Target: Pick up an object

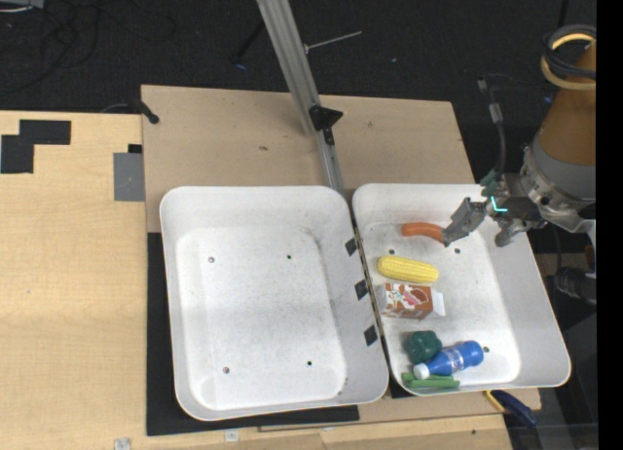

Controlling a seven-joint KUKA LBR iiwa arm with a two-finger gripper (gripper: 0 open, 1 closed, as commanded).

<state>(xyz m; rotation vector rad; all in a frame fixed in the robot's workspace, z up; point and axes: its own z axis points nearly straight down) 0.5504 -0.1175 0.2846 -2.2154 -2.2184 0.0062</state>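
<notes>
A: In the right bin (pixel 545 341), what is there to take?

B: Five things. A carrot (pixel 421 230) lies toward the far edge, a corn cob (pixel 408 268) just nearer than it, then a red packet (pixel 409 299) touching the cob. By the near edge sit a dark green lump (pixel 422 345) and a blue bottle (pixel 450 359), side by side.

A: And the gripper (pixel 484 224)?

B: It hangs over the far right part of that bin, its two fingers spread apart with nothing between them. One fingertip is close beside the carrot's right end; whether it touches, I cannot tell.

A: So how far along is it?

B: Early, I judge. Nothing is lifted; every object lies on the bin floor. Closing on something and raising it are left.

A: The left bin (pixel 195 234)?

B: Bare white floor.
</notes>
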